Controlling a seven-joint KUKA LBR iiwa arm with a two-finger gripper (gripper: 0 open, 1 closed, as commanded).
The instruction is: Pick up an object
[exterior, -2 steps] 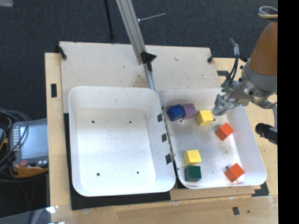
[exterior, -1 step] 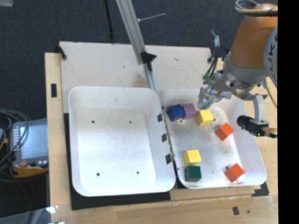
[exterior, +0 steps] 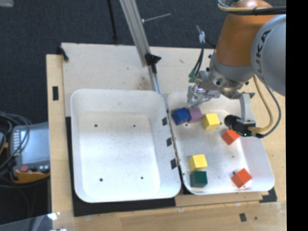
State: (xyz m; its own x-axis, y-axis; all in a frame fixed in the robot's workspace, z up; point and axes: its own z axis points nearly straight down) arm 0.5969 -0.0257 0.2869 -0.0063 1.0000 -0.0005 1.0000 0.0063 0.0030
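The right bin (exterior: 255, 150) holds several small blocks. A blue cube (exterior: 181, 116) and a pale purple block (exterior: 196, 114) lie side by side near its far left corner. Beside them sits a yellow cube (exterior: 211, 121), then an orange block (exterior: 230, 136). Nearer the front are another yellow cube (exterior: 198, 161), a green cube (exterior: 198, 178) and a second orange block (exterior: 241, 177). My gripper (exterior: 196, 100) hangs just above the purple block, at the bin's far left end. Nothing shows between its fingers, and how far apart they stand is unclear.
The left bin (exterior: 82, 129) lies beside the right one, their rims meeting at the middle. A slanted aluminium rail (exterior: 137, 32) rises behind the bins. A black cable plug (exterior: 238, 124) from the arm hangs over the right bin near the orange block.
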